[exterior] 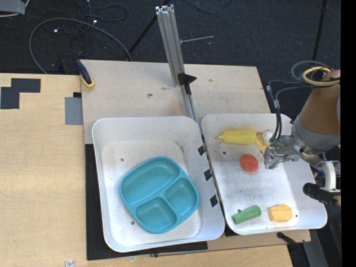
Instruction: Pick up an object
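A single fixed camera is looking down at a slant from above the bench (139, 82), facing its far edge and the dark floor beyond. It is sitting far enough back to be taking in both white bins, the left bin (105, 149) and the right bin (300, 216), while the arm (320, 115) is entering from the right.

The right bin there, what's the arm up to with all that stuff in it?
The arm's gripper is low over the right bin, beside the red ball and the yellow corn-like toy. Nothing is visibly held. A green piece and a yellow piece lie at the bin's near end. The left bin holds a blue divided plate.
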`<state>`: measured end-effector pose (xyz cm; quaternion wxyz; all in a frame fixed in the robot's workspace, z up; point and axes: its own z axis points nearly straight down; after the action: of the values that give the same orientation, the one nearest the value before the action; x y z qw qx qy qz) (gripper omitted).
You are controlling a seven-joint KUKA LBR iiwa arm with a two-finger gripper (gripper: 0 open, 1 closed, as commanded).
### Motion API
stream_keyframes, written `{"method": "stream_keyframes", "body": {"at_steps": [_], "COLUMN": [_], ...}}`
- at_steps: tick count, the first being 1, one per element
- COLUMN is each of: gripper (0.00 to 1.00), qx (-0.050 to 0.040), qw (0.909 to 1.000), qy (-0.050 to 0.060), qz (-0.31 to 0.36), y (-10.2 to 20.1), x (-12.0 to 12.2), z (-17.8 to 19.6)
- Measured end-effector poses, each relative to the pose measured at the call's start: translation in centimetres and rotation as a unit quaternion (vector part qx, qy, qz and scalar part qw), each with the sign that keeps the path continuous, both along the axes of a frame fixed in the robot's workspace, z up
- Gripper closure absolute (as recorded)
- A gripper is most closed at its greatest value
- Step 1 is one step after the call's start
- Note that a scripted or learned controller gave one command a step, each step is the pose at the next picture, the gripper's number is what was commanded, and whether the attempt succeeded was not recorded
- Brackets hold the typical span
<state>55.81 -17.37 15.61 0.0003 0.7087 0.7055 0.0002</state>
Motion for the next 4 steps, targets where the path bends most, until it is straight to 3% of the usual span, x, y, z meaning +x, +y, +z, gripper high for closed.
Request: {"method": "stream_keyframes", "body": {"at_steps": [2,4], "gripper": [1.00,1.00], "qx": [-0.0008,0.0017], "qw": [1.0000,1.0000], "qy": [-0.002,0.002], "qz": [0.002,0.005], "y": [-1.0,10.0], "x": [0.6,2.0], "z": [9.7,7.7]}}
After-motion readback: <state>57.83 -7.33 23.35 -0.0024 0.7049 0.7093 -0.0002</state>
